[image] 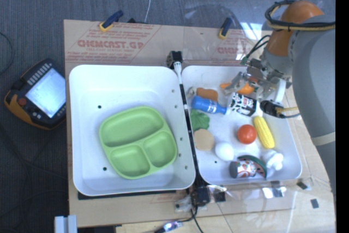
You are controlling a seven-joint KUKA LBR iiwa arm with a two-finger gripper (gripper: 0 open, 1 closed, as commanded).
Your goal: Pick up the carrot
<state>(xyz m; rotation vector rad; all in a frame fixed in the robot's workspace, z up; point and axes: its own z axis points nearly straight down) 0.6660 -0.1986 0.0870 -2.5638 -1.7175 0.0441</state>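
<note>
The carrot [246, 89] lies near the back of the right bin [289, 163]. It is small and orange, and its tip [225, 85] pokes out to the left. My gripper [245, 83] reaches in from the right and is down over the carrot. It is open, with one grey finger [236, 82] crossing the carrot and the other on its right side. The carrot still looks to rest on the bin floor; the wrist hides part of it.
Crowding the carrot are a black-and-white carton [241, 104], a blue bottle [209, 106], a brown sausage [207, 94], a tomato [247, 133], corn [264, 131], green leaves [199, 120], a round bun [204, 140], an egg [224, 150] and a can [246, 167]. The left bin [87, 84] holds a green divided plate [138, 141].
</note>
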